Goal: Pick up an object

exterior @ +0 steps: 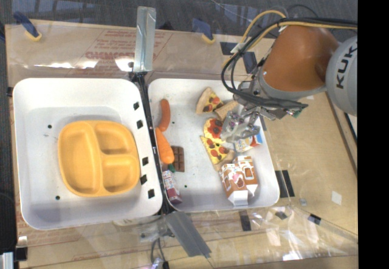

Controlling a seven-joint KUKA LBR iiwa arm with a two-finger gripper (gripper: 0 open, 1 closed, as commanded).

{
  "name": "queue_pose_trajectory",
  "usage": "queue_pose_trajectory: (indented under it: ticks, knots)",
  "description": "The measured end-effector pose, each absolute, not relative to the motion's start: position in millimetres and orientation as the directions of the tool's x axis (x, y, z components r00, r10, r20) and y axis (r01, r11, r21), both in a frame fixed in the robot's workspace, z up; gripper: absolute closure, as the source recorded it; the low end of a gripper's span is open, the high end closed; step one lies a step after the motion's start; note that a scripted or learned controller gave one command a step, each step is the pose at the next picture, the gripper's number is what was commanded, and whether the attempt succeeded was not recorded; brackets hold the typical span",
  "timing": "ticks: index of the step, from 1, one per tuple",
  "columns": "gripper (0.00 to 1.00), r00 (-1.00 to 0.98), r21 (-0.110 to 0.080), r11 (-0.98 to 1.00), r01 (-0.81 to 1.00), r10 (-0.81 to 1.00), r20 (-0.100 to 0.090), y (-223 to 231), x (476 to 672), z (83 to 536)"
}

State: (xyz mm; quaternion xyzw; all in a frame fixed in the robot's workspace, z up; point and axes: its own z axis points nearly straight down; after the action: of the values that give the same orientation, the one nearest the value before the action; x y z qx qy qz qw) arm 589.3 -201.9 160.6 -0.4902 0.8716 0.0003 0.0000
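Note:
My gripper (238,130) hangs low over the right bin (191,192), under the orange wrist band. Its metal fingers sit right above a pizza slice (214,129) and a small blue-and-white item (254,138); I cannot tell whether anything is between them. Another pizza slice (209,101) lies at the bin's far side and a yellow patterned slice (216,150) just in front of the gripper. A milk carton (237,180) lies at the near right. A sausage (164,113), a carrot (164,146), a chocolate bar (178,158) and a small dark bottle (171,187) line the left wall.
The left bin (36,95) holds a yellow divided plate (97,157). A metal divider post (144,40) stands between the bins at the back. Cables loop above the wrist at the upper right.

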Motion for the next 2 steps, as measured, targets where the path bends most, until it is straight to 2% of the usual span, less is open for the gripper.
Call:
queue_pose_trajectory:
  ticks: [1,2]
  knots:
    - [0.00,-0.518,0.003,0.518,-0.855,-0.855,-0.001,-200.6,589.0,159.7]
    - [0.00,-0.659,-0.035,0.659,-0.751,-0.752,-0.017,-209.2,528.8,116.9]
